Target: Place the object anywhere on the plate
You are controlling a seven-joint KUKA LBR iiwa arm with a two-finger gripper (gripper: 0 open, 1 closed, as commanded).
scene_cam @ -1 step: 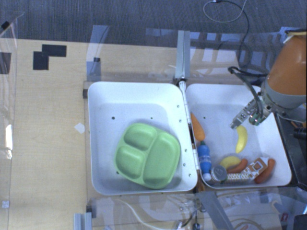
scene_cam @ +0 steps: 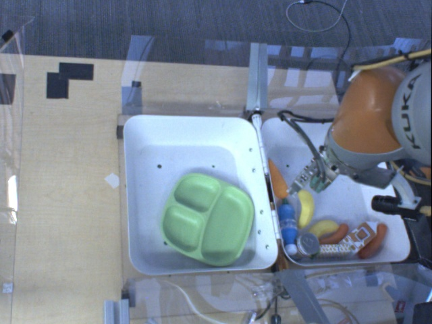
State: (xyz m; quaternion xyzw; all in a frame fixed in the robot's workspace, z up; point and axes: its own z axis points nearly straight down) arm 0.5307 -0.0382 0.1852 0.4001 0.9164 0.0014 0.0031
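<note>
A green plate [scene_cam: 208, 217] with three compartments lies in the left white bin [scene_cam: 152, 147], toward its front right. My gripper [scene_cam: 312, 179] hangs over the right bin [scene_cam: 398, 252], just above a yellow banana-like piece [scene_cam: 306, 208] and to the right of an orange carrot [scene_cam: 277, 179]. A small metallic part shows at the gripper's tip, and I can make out nothing held there. The large orange band of the arm [scene_cam: 368, 113] covers the back right of that bin.
Along the right bin's front lie a blue bottle [scene_cam: 288, 221], a grey can [scene_cam: 308, 244], a second yellow piece [scene_cam: 324, 228], two reddish sausages [scene_cam: 373, 240] and a small printed box [scene_cam: 351, 238]. A metal divider [scene_cam: 264, 174] separates the bins.
</note>
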